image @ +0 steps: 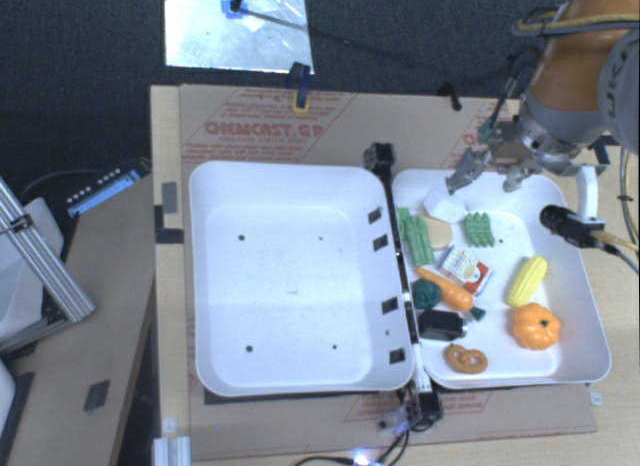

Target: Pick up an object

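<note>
The toys lie in the right bin (590, 349): a pumpkin (536, 326), a corn cob (527, 280), a carrot (447, 291), a pretzel (466, 358) and a small red and white packet (465, 269) whose writing is too small to read. The gripper (491, 173) hangs above the bin's far edge, fingers spread wide, holding nothing. The left bin (205, 284) sits beside it. The cardboard (262, 124) under the bins says "CHEMCAST".
</note>
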Controlling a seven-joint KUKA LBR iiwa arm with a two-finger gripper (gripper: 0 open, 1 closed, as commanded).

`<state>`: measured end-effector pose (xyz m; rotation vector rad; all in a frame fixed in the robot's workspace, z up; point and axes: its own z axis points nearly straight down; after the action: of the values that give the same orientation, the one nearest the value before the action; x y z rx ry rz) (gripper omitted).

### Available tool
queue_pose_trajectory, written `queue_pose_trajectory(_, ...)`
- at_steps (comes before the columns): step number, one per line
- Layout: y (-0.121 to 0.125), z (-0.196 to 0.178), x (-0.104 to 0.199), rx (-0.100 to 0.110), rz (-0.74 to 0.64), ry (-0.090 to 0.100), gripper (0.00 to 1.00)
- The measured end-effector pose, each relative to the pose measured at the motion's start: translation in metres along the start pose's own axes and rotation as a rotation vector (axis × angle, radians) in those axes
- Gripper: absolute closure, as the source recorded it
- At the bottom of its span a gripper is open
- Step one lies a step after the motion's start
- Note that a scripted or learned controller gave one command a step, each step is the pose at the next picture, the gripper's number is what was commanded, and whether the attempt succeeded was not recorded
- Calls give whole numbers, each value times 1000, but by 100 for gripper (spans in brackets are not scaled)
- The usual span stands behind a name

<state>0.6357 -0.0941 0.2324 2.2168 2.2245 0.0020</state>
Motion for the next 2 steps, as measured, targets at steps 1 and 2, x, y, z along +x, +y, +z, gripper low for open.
queue_pose_trajectory(1,19,-116,36,-10,-5,-1,0)
queue_pose_trajectory(2,18,-122,35,-6,-6,-1,100)
